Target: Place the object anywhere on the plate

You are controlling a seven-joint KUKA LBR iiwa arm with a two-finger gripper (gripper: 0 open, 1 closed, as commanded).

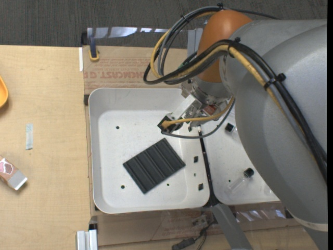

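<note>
Dark carpet runs along the far side, and nearer lies a pale wooden table (pixel 47 98) carrying two shallow white bins side by side. A strip of brown cardboard (pixel 130 69) with red print sits just beyond the left bin (pixel 95 139).

On the floor of the left bin lies the dark ribbed plate (pixel 154 165), a flat rectangular slab turned at an angle, roughly in the middle and a little toward the right. Nothing rests on it. Two small black specks lie just to its right, near the wall shared with the right bin (pixel 229 194).

The grey arm (pixel 281 113) with its orange band fills the right side and hides much of the right bin. Its hand (pixel 195 112) hangs over the far right corner of the left bin, apart from the plate — whether it is released or clenched cannot be told.

In the right bin, toward the near side, lies a small clear vial (pixel 241 179) with a black cap, tilted on its side — well apart from the plate and from the hand.

On the bare table to the left are an orange thing (pixel 2 94) at the edge, a small grey strip (pixel 29 137) and a pink-and-white block (pixel 11 174).
</note>
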